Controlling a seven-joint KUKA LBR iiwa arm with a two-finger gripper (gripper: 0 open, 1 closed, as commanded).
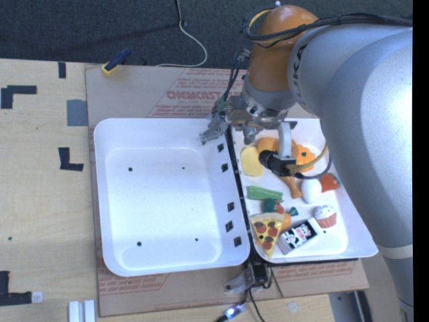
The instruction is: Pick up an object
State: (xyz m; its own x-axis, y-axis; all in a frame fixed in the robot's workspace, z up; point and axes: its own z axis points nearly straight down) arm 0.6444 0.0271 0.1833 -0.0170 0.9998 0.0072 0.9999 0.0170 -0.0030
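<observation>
The grey arm (355,99) covers the right bin's (335,245) far right corner and its right edge, so whatever lies under it is hidden. The tool (216,125) hangs at the far edge of the bins, over the divider between them and leaning toward the left bin (161,200). It is small and seen against dark metal, so I cannot tell how far open it is, and nothing shows in its grip.

Red print runs across the cardboard sheet (167,92) under the bins, upside down from here and too faint to read. The black-and-white packet (298,233) near the right bin's near edge carries print too small to make out.

The things to pick all lie in the right bin. A yellow piece (252,161) sits close to the divider at the far end, with a green piece (265,193) nearer the middle. A pizza slice (267,232) lies just beside the packet. A white egg shape (312,190) and a cupcake (325,215) lie toward the right edge.
</observation>
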